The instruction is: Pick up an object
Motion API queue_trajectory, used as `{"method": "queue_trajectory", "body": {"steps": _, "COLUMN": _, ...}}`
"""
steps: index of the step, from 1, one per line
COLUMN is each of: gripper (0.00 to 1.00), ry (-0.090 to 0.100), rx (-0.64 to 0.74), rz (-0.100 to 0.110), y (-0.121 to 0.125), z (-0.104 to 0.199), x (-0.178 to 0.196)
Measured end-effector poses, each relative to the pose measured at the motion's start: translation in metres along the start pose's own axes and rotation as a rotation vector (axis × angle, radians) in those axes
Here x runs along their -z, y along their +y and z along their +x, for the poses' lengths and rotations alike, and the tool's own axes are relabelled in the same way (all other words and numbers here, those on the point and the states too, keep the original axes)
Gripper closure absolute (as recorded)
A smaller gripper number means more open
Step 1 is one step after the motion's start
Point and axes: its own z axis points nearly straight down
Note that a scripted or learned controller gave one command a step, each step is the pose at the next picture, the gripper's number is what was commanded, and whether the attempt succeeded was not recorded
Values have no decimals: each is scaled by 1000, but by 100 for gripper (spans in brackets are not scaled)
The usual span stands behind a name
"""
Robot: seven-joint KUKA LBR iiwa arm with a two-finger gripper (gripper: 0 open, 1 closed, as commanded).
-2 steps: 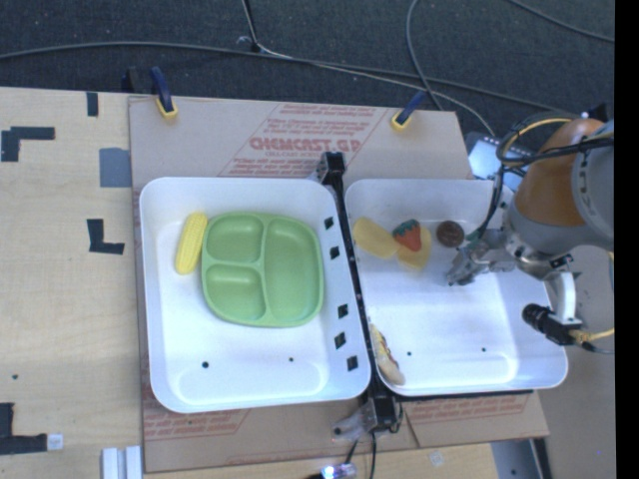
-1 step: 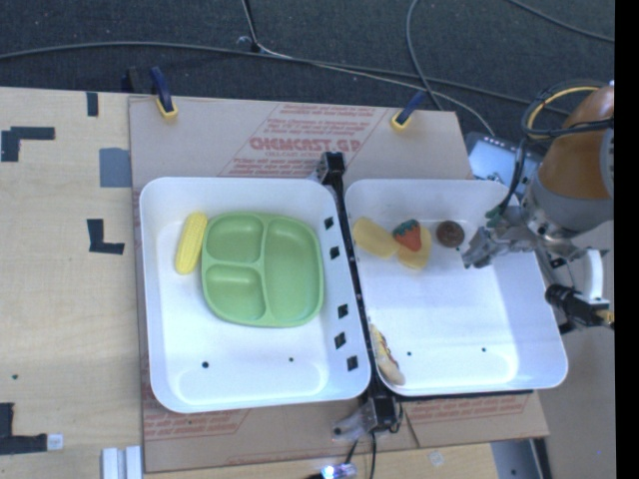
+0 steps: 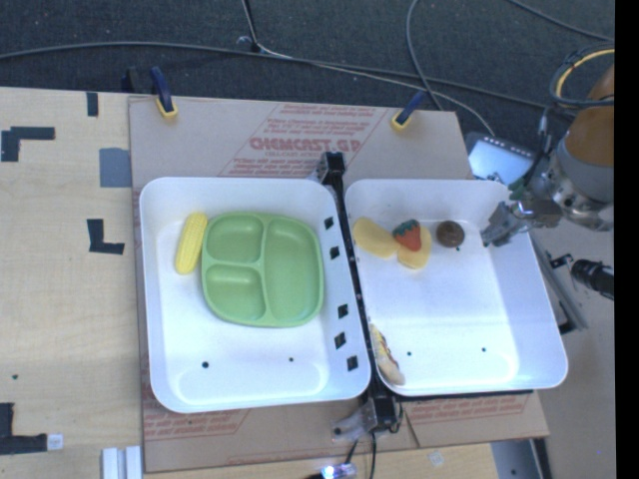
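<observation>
The right bin (image 3: 469,362) holds a yellow banana-like piece (image 3: 375,238), a red strawberry-like toy (image 3: 407,234) resting on a yellow piece, and a small brown ball (image 3: 450,234) near its far side. A pale food toy (image 3: 386,359) lies against its near left wall. My gripper (image 3: 502,225) hangs over the right bin's far right corner, to the right of the brown ball, with nothing seen between its fingers. The left bin (image 3: 180,367) holds a green divided plate (image 3: 264,268) and a yellow corn cob (image 3: 190,241) to its left.
A black clip strip (image 3: 341,267) runs along the seam between the two bins. Cables (image 3: 419,68) cross the dark floor behind the bench. Two blue-and-yellow clamps (image 3: 163,95) hold the cardboard's far edge. The arm's wrist (image 3: 584,163) stands at the right.
</observation>
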Motion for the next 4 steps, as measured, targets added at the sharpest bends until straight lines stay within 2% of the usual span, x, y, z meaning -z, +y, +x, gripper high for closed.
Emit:
{"method": "queue_trajectory", "body": {"steps": 1, "gripper": 100, "ry": 2, "rx": -1, "rz": 5, "y": 1, "z": 0, "x": 8}}
{"method": "queue_trajectory", "body": {"steps": 2, "gripper": 100, "ry": 4, "rx": 5, "rz": 5, "y": 9, "z": 58, "x": 16}}
{"method": "queue_trajectory", "body": {"steps": 4, "gripper": 100, "ry": 4, "rx": 5, "rz": 8, "y": 23, "z": 176, "x": -5}}
